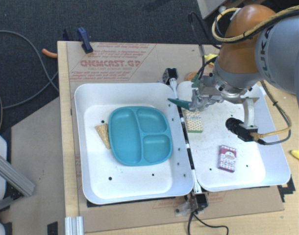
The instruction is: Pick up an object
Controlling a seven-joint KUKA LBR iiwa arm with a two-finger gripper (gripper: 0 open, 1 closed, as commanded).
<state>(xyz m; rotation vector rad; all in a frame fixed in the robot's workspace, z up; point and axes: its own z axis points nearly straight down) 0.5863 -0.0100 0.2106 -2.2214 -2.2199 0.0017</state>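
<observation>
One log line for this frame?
gripper: over right bin | speckled pad: beside gripper | red box: lying apart | grasp: cannot tell

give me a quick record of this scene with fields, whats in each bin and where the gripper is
left bin: teal divided plate; tan flat piece partly under the plate's left edge
right bin: red-pink box lower middle; speckled packet near the divider; dark green piece at the divider
gripper: over the right bin's upper left, just above the speckled packet, beside the dark green piece
held object: cannot tell
</observation>
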